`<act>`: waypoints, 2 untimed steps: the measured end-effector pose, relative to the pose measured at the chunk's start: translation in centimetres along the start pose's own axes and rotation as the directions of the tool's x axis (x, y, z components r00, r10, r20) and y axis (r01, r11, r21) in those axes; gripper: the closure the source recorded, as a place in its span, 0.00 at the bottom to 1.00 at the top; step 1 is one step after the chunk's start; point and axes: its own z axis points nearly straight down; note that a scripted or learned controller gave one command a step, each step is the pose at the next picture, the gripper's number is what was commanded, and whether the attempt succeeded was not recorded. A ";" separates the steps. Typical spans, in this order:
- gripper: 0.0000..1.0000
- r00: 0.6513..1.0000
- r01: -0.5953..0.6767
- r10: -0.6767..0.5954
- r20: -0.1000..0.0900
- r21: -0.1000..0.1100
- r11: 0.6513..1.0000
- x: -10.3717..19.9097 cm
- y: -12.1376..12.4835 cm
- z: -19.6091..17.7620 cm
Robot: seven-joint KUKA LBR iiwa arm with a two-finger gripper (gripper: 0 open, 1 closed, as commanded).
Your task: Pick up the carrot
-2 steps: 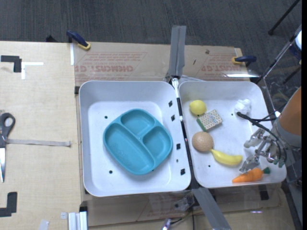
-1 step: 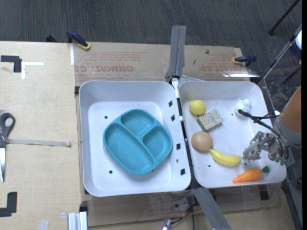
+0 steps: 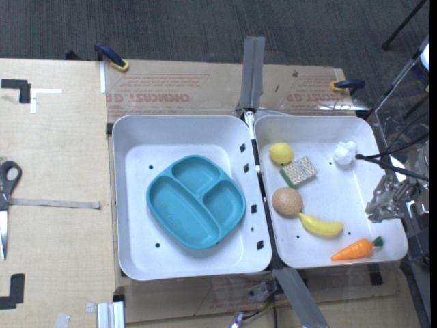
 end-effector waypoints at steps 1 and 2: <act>1.00 0.933 0.359 -0.359 0.000 -0.002 0.933 -7.5 0.6 0.3; 1.00 0.749 0.663 -0.663 0.002 -0.001 0.749 -4.2 0.2 -6.5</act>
